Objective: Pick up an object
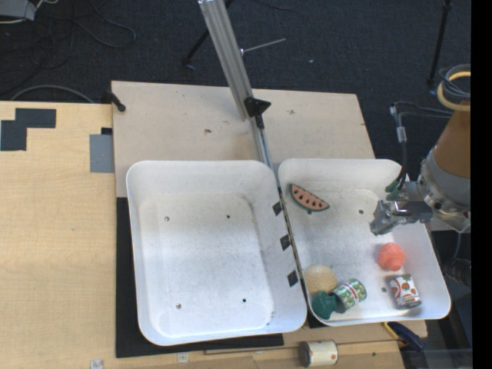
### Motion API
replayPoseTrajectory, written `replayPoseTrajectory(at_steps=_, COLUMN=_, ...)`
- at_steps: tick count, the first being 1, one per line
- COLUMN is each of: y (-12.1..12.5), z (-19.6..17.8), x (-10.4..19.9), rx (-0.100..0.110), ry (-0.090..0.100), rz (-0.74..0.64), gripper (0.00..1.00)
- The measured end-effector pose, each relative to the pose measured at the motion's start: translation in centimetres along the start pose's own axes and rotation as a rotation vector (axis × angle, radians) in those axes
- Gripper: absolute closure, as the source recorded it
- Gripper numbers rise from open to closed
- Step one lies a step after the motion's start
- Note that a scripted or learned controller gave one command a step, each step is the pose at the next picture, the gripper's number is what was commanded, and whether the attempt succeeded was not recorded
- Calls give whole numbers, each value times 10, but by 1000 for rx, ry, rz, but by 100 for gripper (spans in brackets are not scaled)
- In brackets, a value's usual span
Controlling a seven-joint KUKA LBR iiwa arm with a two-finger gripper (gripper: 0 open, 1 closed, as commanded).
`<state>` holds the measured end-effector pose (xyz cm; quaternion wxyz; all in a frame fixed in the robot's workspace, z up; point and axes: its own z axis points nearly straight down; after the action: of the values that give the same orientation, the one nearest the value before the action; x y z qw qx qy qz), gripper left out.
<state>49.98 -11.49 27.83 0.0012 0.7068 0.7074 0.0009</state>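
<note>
A dark carpeted floor (pixel 330 21) runs behind the pale worktop (pixel 192 121), with loose cables (pixel 84 14) trailing across it at upper left. A slanted aluminium rail (pixel 227 44) rises from the worktop's middle. At left lies a light wooden board (pixel 54 229) bearing grey patches. Light is even and soft.

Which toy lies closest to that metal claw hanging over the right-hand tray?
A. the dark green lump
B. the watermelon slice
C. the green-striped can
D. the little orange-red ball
D: the orange-red ball lies just below the gripper in the right bin, while the watermelon slice, striped can and green lump lie farther off.
</note>
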Motion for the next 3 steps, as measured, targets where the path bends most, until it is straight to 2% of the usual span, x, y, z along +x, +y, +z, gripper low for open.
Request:
replayPoseTrajectory(at_steps=1, y=18, z=16, x=43, rx=8, ry=2, rz=-2, gripper=100)
replayPoseTrajectory(at_steps=2, y=41, z=14, x=86, rx=5, ry=1, rz=-2, gripper=100)
replayPoseTrajectory(at_steps=3, y=68, z=33, x=133, rx=6, ry=2, rz=-3, gripper=100)
